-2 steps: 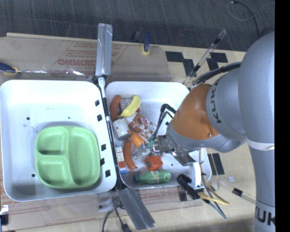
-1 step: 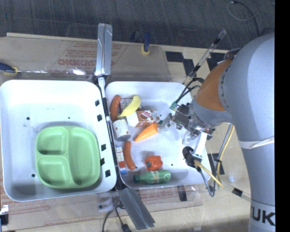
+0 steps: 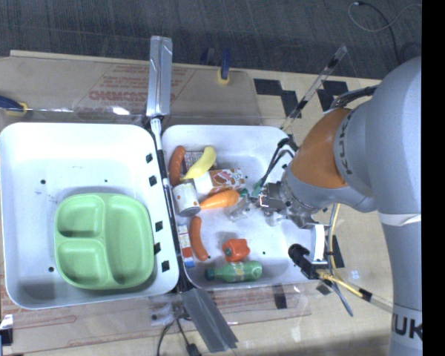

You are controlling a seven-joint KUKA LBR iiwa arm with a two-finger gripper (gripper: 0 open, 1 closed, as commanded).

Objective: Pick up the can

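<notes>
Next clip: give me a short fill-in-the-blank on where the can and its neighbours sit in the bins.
1. The can lies in the ____ bin, against its left wall.
2. The green divided tray has ____ compartments.
3. The vegetable just right of the can is an orange ____.
4. The green bottle lies along the right bin's ____ wall.

Missing words: right; three; carrot; near

The can (image 3: 185,197) lies by the carrot (image 3: 221,199) in the right bin (image 3: 230,133), hand (image 3: 254,197) nearby.

Arm (image 3: 356,162) from right — gripper (image 3: 261,199) low
</notes>
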